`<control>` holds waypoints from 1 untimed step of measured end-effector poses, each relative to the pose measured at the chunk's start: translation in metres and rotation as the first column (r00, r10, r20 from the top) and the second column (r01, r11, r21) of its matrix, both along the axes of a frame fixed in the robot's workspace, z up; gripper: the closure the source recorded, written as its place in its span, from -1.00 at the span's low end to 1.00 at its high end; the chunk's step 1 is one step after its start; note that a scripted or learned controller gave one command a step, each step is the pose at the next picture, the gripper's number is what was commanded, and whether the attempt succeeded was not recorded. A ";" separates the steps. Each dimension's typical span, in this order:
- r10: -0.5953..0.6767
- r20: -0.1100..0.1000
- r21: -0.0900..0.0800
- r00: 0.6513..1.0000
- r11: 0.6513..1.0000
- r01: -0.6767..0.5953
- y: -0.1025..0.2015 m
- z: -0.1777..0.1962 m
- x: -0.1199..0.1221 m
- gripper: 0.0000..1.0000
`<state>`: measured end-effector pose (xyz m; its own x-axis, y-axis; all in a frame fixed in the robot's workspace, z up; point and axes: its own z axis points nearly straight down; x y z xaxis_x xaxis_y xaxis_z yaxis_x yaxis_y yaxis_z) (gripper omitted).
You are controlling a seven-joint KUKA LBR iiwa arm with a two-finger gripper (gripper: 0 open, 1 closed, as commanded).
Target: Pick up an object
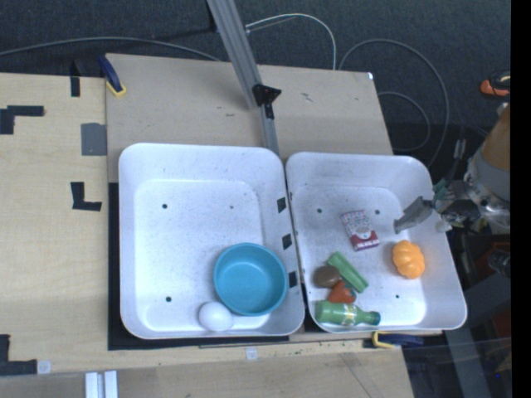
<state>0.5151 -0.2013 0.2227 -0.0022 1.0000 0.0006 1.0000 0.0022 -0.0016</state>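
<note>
Jaws unclear; one orange fruit, one blue bowl.

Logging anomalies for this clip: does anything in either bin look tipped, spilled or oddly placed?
Nothing looks spilled or broken. The small green plastic bottle lies on its side at the right bin's near edge, in a loose cluster with a green stick-shaped toy and brown and red pieces. In the left bin, the blue bowl sits upright beside a white ball.

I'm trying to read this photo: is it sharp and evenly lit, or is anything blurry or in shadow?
Camera view: soft, even light, no strong glare on the white bins; the blue bowl casts only a faint shadow; small items like the orange ball look slightly soft; the pincer at the right edge is dim and blurred.
</note>
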 end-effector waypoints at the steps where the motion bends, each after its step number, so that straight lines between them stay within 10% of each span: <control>1: 0.000 0.000 0.000 1.000 1.000 0.000 0.000 0.000 0.000 -1.00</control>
